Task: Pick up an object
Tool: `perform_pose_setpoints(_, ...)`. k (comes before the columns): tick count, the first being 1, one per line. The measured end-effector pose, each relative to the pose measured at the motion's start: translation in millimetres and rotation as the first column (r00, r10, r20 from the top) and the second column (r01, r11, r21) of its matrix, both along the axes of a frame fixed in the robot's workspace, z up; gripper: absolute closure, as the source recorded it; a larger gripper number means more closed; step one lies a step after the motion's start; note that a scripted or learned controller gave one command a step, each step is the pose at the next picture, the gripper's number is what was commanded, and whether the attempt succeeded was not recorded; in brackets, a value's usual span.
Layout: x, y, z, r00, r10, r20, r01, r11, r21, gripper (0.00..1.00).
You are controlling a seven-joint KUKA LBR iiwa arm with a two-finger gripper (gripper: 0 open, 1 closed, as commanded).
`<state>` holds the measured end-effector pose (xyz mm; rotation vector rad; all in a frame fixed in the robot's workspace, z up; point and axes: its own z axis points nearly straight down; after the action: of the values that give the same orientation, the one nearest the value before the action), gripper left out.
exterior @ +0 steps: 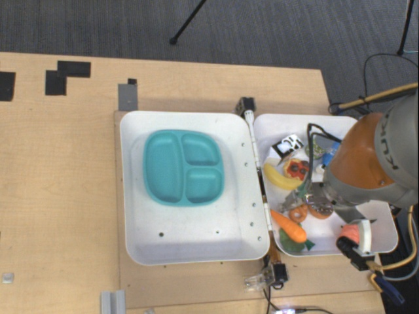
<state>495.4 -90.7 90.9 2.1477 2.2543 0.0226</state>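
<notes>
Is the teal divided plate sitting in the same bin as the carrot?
No. The teal divided plate lies in the left bin, while the carrot lies in the right bin.

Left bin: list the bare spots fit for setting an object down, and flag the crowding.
Bare floor rings the teal tray in the left bin, widest along the near rim. The right bin is crowded: banana, carrot, gripper.
</notes>
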Motion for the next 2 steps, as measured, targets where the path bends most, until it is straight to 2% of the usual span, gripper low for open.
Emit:
perform_pose_setpoints(1,-2.2,1.6,-0.3,0.977,0.214,-0.008,-0.214,0.977,-0.008,0.0)
perform_pose_setpoints(2,14.5,-8.3,-0.5,0.94,0.34,-0.017,-0.34,0.94,-0.002,0.0)
